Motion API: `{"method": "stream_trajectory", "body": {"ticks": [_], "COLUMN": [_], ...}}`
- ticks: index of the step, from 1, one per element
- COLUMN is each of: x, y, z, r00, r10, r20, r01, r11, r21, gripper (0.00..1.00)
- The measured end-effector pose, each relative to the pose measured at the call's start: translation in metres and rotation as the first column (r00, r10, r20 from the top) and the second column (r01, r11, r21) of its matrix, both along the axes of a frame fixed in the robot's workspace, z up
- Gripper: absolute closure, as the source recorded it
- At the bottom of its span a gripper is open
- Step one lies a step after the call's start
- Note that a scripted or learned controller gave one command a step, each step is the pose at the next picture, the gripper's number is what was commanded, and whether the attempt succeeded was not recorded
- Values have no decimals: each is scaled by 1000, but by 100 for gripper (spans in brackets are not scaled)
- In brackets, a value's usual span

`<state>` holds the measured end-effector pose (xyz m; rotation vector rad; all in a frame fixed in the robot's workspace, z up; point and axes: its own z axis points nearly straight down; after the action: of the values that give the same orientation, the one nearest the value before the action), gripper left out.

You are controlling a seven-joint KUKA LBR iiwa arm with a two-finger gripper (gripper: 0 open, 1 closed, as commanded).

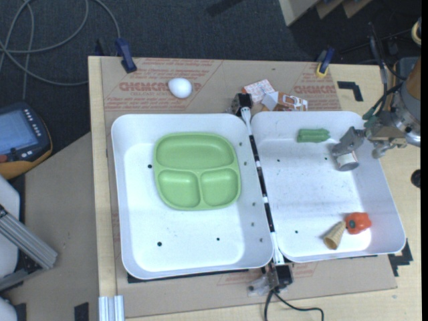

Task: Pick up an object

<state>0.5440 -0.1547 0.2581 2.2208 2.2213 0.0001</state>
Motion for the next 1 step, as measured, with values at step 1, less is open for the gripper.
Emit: {"method": "stream_trajectory", "body": {"ticks": [1], "x": [4], "y": [-38], "z": [-97], "r00": [1000], "r10": [-1], "r20": [-2], "r01": [1], "r11": [1000], "r21": [0], "gripper": [0]}}
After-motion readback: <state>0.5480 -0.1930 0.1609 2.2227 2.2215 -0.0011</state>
